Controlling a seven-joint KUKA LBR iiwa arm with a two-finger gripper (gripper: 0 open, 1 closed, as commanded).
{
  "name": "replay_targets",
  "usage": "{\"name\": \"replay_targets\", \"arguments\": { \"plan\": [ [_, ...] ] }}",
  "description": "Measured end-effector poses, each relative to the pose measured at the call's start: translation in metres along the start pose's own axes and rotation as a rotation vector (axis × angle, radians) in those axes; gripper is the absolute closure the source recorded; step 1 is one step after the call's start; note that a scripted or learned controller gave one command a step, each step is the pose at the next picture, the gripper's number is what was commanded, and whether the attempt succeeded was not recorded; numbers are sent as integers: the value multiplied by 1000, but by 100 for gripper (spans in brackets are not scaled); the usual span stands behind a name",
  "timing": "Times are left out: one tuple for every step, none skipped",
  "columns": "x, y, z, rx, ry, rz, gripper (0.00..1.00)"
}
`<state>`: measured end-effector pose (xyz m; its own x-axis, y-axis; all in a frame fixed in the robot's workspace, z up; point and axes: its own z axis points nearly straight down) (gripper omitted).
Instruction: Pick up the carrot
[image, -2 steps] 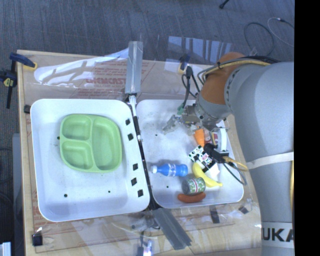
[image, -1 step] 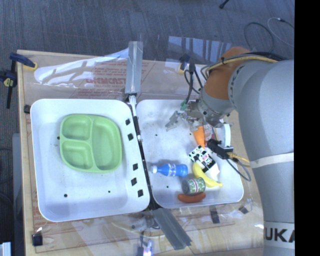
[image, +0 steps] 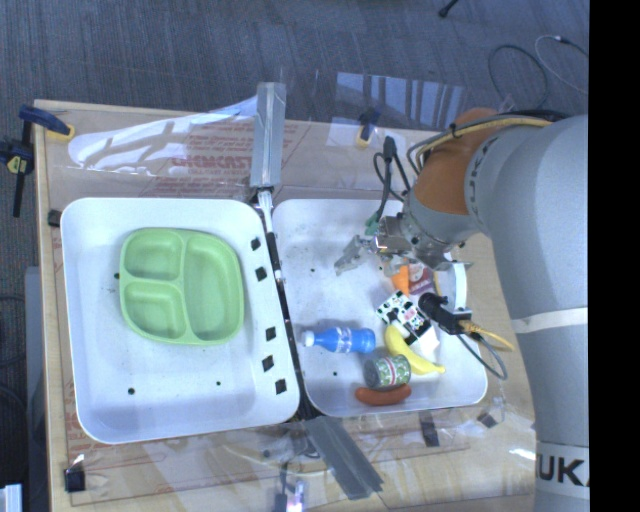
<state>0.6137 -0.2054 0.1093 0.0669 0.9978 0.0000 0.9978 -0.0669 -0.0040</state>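
The hand (image: 362, 250), fingers spread and holding nothing, hung in the right bin (image: 330, 225) at frame centre-right, left of the carrot (image: 402, 276) under the wrist; next it probably needed shifting right.

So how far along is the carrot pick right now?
Approach looks done: the gripper sits low inside the right bin. In hand: nothing visible between its fingers. The carrot lies by the wrist, partly hidden under the arm, so grasping and lifting are both left.
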Motion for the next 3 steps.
{"name": "replay_targets", "arguments": {
  "plan": [
    [-2, -19, 18, 1, 1, 97, 0],
    [-1, -19, 8, 3, 2, 94, 100],
    [19, -71, -75, -1, 1, -65, 100]
  ]
}}
